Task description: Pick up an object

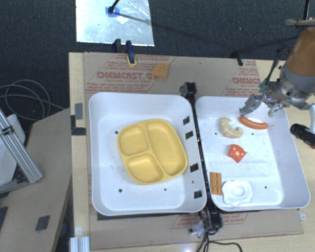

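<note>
The right bin (289, 167) holds an orange-red sausage (253, 123), a pale croissant-shaped piece (230, 127), a small red chunk (236, 153), a brown cracker (215, 182) and a white fried egg (237, 191). My gripper (260, 108) hangs over the bin's far edge, just above and behind the sausage. Its fingers are spread open, one finger (248, 108) to the left and the other to the right, with nothing between them.
A yellow three-compartment plate (152, 151) lies in the left bin (102, 140). Black clips (189, 88) line the rim between the bins. A tan square (160, 70) and a clamp (128, 50) sit on the cardboard behind the bins.
</note>
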{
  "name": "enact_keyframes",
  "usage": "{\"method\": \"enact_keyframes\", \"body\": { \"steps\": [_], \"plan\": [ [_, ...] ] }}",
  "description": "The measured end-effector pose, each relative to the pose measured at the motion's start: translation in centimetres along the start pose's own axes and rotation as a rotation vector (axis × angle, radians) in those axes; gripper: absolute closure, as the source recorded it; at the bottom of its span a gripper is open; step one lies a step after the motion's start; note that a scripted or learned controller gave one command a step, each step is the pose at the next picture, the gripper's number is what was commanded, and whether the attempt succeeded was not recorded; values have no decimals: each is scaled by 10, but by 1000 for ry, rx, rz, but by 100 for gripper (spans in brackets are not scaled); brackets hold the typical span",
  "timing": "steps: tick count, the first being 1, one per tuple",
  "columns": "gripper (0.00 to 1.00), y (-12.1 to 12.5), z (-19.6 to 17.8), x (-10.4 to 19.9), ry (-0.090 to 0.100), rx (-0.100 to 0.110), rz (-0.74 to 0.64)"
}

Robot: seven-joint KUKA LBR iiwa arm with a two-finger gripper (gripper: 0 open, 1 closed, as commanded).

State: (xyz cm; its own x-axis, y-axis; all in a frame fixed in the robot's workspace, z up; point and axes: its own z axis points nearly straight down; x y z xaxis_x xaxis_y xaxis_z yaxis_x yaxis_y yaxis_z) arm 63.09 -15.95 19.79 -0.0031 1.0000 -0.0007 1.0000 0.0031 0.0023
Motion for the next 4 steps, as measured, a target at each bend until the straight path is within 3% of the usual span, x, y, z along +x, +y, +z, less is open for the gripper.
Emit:
{"method": "enact_keyframes", "body": {
  "steps": [1,2,3,4],
  "plan": [
    [0,-52,35,-34,-1,6,6],
    [0,-93,93,-34,1,6,5],
    [0,-146,59,-49,-1,2,6],
    [0,-71,112,-46,-2,-6,-2]
  ]
}}
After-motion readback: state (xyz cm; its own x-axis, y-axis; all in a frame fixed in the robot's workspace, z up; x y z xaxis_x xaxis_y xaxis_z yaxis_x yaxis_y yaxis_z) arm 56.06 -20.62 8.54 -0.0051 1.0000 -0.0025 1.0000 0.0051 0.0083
